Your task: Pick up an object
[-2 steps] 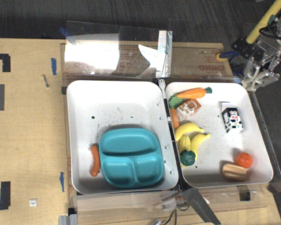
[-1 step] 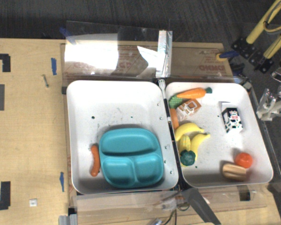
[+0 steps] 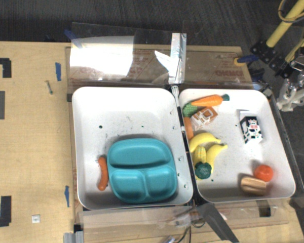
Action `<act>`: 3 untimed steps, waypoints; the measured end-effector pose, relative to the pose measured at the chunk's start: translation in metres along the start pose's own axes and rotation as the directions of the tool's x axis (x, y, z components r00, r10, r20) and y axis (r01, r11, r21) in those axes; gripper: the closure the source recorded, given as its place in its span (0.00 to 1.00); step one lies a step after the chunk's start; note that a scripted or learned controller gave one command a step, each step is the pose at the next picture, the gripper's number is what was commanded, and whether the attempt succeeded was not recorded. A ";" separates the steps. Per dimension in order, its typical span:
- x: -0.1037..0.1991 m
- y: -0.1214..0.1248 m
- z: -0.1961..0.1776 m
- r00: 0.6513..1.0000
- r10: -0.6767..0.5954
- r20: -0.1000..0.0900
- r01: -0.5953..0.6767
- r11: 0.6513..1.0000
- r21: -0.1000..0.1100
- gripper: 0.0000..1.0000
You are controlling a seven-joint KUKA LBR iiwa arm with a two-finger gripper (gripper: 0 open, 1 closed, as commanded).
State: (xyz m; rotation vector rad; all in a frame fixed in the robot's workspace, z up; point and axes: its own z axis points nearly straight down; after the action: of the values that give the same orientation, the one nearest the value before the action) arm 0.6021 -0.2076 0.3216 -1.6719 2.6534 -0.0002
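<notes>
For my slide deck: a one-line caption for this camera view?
Teal tray fills the left bin; toy foods, including bananas, lie in the right bin.

My arm (image 3: 289,80) shows at the far right as pale grey metal parts with dark joints; black fittings sit above them, and yellow cables (image 3: 293,14) loop at the top right corner. Detail is blurred
</notes>
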 end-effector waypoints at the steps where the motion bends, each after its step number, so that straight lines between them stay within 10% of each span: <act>1: -0.016 -0.066 -0.031 0.998 -0.059 0.001 0.059 0.998 0.004 1.00; 2: -0.013 -0.062 -0.047 0.930 -0.369 -0.001 0.369 0.930 0.007 1.00; 3: -0.009 -0.053 -0.029 0.773 -0.635 0.002 0.635 0.773 -0.004 1.00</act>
State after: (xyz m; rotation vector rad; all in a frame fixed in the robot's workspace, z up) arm 0.6533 -0.2220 0.3509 -2.4704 1.9353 0.0037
